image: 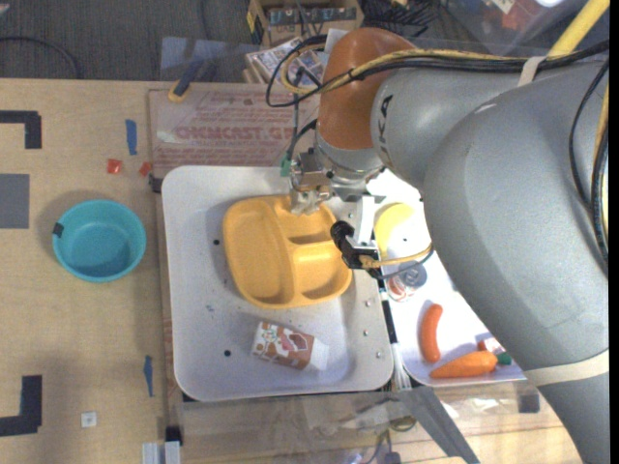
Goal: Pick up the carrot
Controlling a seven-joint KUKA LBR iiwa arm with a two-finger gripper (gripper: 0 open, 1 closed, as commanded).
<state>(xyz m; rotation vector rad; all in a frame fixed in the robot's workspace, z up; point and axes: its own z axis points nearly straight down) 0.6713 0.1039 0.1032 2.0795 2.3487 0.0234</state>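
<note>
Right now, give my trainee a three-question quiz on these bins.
1. True or false: the carrot lies in the same bin as the yellow tray.
2. Which lies nearest the carrot? A) teal bowl B) red sausage C) brown packet
3. The tool is over the yellow ____.

Key: 1 false, it lies in the right-hand bin; 2 B; 3 tray.

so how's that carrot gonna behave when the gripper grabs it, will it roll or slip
The carrot looks smooth and tapered, so two fingers may slide toward its thin end. Its round body lying flat in the right bin suggests it could roll if nudged sideways. It looks like a rigid toy, probably light.
</note>
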